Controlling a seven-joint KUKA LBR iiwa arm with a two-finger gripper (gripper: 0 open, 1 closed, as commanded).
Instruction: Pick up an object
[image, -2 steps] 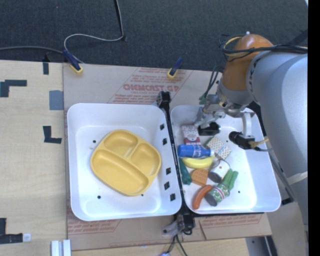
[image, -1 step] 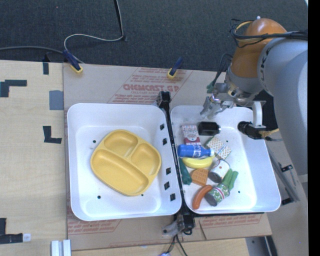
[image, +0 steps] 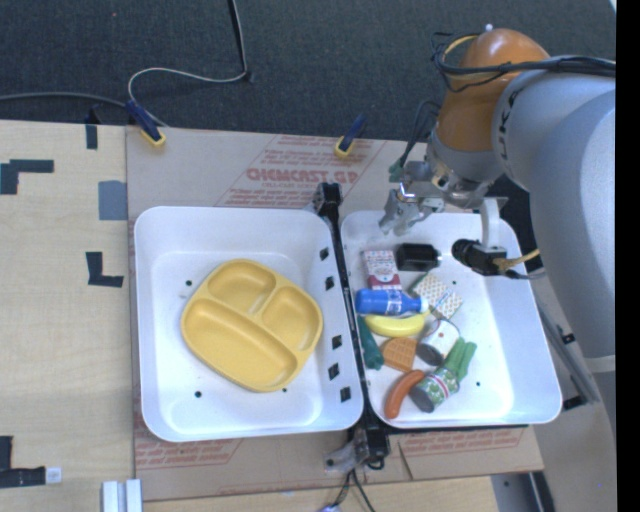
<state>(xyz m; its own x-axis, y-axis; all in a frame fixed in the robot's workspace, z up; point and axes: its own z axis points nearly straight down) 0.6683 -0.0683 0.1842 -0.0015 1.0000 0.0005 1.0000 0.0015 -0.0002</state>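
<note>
nothing has been picked up yet, as far as i can see from here. the gripper (image: 398, 216) hangs over the far edge of the right bin (image: 520, 395), above the bare white floor there, and there is no object between its tips; whether it is open or closed i cannot tell, it is too small and cluttered from this angle. the things it could take all lie in that right bin: a small black block (image: 416, 256) just beside the gripper, a red and white packet (image: 380, 268) next to it, then a blue bottle (image: 388, 301) touching a banana (image: 396, 324), and nearer us a carrot (image: 398, 392), a green piece (image: 460, 358) and a small can (image: 437, 386), all crowded together. the left bin (image: 160, 400) holds a yellow divided plate (image: 252, 322). so i judge the whole job is left: choose one item, likely the black block or the packet since they are closest, come down, close on it and lift.
</note>
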